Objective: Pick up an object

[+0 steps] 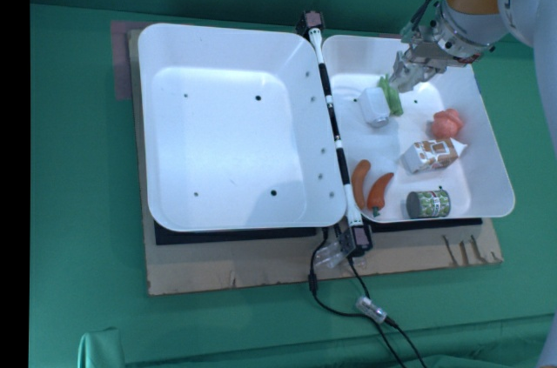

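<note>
Even, fairly bright overhead light is falling across the scene. Glare is washing out the glossy left-hand white plastic bin (165, 62), soft shadows are pooling under its near rim, and fine detail is looking slightly soft.

Carton (430, 155) in right bin (492, 184), can (428, 204) nearer

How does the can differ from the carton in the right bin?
The can is a dark cylinder lying on its side; the carton is a white and brown box with a gabled end. The can sits near the bin's front edge; the carton lies farther back, closer to the gripper. The can looks smaller than the carton. Both lie tipped over in the right bin, apart from each other.
</note>
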